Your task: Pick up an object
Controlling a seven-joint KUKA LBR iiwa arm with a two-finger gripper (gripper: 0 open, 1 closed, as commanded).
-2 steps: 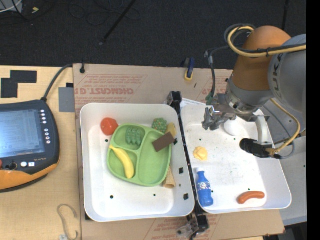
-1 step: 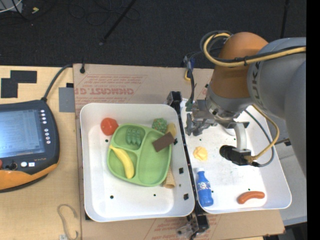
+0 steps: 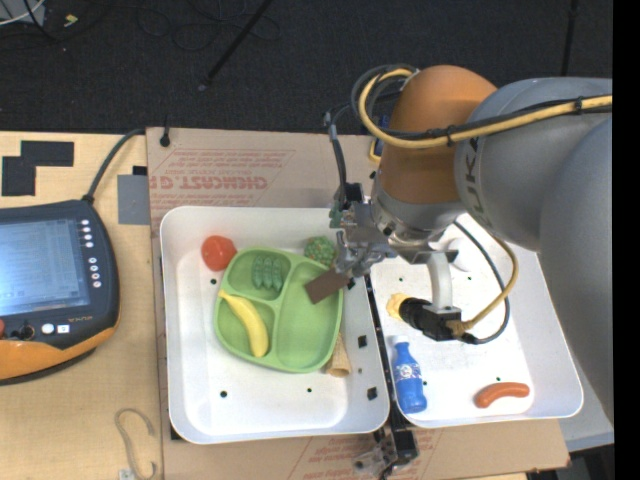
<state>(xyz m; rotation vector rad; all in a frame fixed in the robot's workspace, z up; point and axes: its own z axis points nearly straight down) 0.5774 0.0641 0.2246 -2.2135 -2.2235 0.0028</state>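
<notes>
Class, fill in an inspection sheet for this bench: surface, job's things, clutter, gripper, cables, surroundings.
Surface: two white bins, left bin and right bin, on cardboard.
Job's things: green tray with banana; red ball; blue bottle; orange sausage.
Clutter: nothing seen.
Gripper: gripper above the tray's right edge, a brown piece at its tip; grasp unclear.
Cables: yellow cable looping over the arm.
Surroundings: teach pendant at left.

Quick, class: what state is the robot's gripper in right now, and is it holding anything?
Gripper: over the green tray's right edge by a brown piece; open or shut cannot be told.
</notes>
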